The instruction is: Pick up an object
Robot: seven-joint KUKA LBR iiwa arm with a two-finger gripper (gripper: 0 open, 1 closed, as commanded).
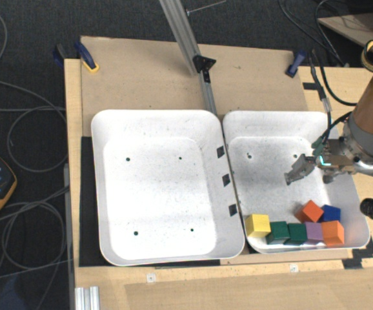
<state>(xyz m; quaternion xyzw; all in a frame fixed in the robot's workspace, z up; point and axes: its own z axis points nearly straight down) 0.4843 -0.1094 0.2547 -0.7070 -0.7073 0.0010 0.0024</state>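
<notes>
Several small blocks crowd the front edge of the right bin: a yellow block, two green blocks, a purple block, an orange block, a red-orange block and a blue block. My gripper hangs over the right half of this bin, behind and above the red-orange block. It is open, with one grey finger slanting left, and nothing sits between the fingers.
The left bin lies beside the right one, with a row of black clips along the shared wall. A slanted metal bar rises from behind the bins. Cables trail on the floor at left.
</notes>
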